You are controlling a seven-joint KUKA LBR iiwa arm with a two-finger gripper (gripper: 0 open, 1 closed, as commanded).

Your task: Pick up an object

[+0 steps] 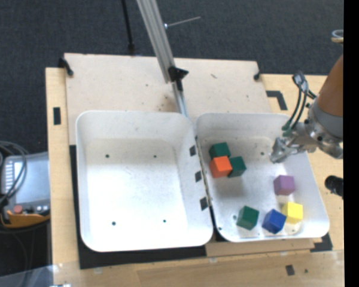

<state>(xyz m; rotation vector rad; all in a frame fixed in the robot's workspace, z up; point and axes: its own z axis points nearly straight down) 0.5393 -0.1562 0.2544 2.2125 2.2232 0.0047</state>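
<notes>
Camera view: purple cube (283,184) lies just below claw (277,153).

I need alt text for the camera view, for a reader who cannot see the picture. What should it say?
A robot gripper hangs over the right bin, which holds seven small blocks: an orange block tight between two green blocks near its left wall, and a purple, yellow, blue and third green block nearer the front. The left bin lies beside it.
</notes>
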